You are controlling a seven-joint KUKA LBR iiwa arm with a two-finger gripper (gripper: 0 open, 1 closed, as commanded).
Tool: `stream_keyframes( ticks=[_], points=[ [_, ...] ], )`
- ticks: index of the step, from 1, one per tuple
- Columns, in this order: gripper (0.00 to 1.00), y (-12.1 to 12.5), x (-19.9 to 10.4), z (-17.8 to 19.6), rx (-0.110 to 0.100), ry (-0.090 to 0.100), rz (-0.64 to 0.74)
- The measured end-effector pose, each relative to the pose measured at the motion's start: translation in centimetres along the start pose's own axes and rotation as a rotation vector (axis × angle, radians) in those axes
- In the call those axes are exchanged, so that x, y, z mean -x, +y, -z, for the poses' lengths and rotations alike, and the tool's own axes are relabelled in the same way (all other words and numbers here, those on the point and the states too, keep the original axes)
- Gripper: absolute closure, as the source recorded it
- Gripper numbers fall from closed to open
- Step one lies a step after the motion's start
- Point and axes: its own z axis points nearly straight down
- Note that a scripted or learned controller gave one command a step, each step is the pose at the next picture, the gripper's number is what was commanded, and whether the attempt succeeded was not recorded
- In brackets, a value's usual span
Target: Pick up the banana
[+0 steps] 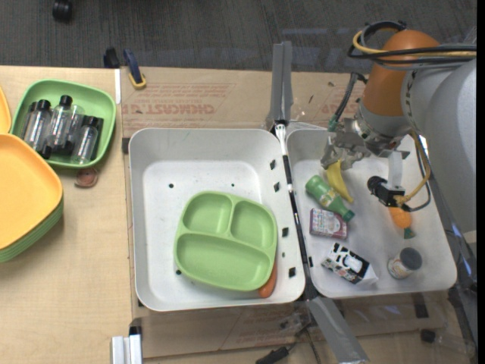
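The banana (338, 181) lies in the right bin (432, 275), directly under the tool (342, 152); I cannot tell the tool's state.

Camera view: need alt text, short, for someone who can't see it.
A grey robot arm's gripper hangs over the top end of a banana in the right white bin, beside a green bottle, a pink packet and a small can. The left bin holds a green divided plate.
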Motion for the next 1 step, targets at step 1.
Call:
stream_keyframes(
  ticks=[1],
  points=[
    [1.00,-5.94,2.64,11.10,0.003,0.002,-0.016]
  ],
)
